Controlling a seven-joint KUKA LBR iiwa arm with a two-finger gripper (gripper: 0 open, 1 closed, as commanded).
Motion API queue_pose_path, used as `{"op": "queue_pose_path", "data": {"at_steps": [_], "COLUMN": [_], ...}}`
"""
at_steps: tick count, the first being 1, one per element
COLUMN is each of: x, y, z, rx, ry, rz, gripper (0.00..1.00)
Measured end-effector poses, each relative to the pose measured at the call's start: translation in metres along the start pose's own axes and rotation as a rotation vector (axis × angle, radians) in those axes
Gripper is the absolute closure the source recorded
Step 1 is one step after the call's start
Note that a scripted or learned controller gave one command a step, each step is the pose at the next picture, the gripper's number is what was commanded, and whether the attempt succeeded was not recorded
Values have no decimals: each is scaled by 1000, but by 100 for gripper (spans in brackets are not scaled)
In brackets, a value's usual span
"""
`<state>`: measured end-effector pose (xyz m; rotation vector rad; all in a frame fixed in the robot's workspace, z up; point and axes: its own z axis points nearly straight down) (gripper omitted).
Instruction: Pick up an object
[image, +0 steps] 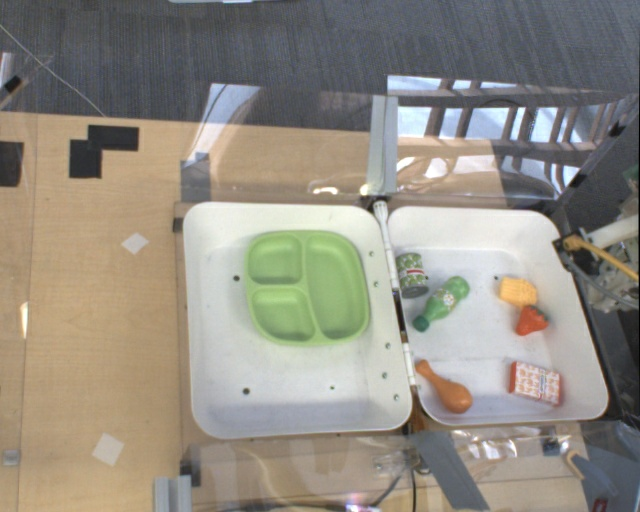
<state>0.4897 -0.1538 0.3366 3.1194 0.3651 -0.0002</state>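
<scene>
Two shallow white bins sit side by side on the wooden bench (90, 300). Left bin (215, 400) bears a green three-compartment plastic plate (305, 287), margins bare. Right bin (480, 240) scatters a green bottle (441, 302), small can (411, 273), yellow corn piece (517, 291), red strawberry (531, 320), drumstick (444, 386) and carton (535, 383), its back half open.

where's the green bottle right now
The green bottle lies tilted in the right bin, near its left wall, between the small can and the drumstick.

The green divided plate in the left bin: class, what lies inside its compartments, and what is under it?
The green plate shows three bare compartments. It rests on the left bin floor; the patch of floor beneath is covered.
</scene>
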Motion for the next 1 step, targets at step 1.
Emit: {"op": "queue_pose_path", "data": {"at_steps": [1], "x": [1], "y": [0], "z": [-10], "rx": [-1], "ry": [-1], "rz": [-13], "gripper": [100]}}
